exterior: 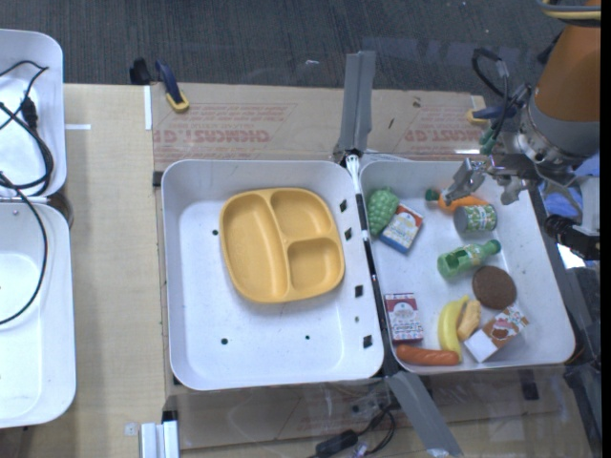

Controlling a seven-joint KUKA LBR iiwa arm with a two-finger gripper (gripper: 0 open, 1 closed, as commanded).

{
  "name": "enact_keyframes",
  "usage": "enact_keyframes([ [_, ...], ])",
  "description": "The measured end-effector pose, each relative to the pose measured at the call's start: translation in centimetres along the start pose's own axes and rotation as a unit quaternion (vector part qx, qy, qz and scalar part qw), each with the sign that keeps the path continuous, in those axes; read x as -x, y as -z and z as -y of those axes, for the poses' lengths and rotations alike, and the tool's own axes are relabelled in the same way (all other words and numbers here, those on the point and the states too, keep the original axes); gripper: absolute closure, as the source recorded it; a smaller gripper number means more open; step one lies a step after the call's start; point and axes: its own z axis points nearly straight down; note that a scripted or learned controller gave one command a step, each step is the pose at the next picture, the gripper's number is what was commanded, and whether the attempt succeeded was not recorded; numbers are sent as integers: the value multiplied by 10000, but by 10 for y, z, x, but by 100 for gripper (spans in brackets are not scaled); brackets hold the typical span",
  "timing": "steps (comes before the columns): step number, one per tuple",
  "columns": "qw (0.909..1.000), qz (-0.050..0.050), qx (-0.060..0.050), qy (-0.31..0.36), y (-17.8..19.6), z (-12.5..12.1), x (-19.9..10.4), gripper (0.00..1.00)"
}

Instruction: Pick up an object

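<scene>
The right bin (549,256) holds several toy foods. Among them are a green bumpy fruit (382,208), a small carton (403,229), an orange carrot (456,200), a green can (474,219) and a green bottle (468,259). A brown round piece (494,286), a red box (405,317), a banana (449,327) and a red sausage (428,356) lie nearer the front. My gripper (489,179) hangs over the bin's far side, just above the carrot and the can. Its two fingers stand apart, open, with nothing between them.
A yellow divided plate (282,243) lies in the left bin (191,332). A grey divider post (357,103) rises between the bins at the back. Cables and a white appliance (24,218) sit at the far left. A snack packet (501,332) rests in the right bin's front corner.
</scene>
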Motion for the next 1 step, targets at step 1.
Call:
enact_keyframes([
  [1, 10000, 3, -2, 34, -97, -32, 43, 0],
])
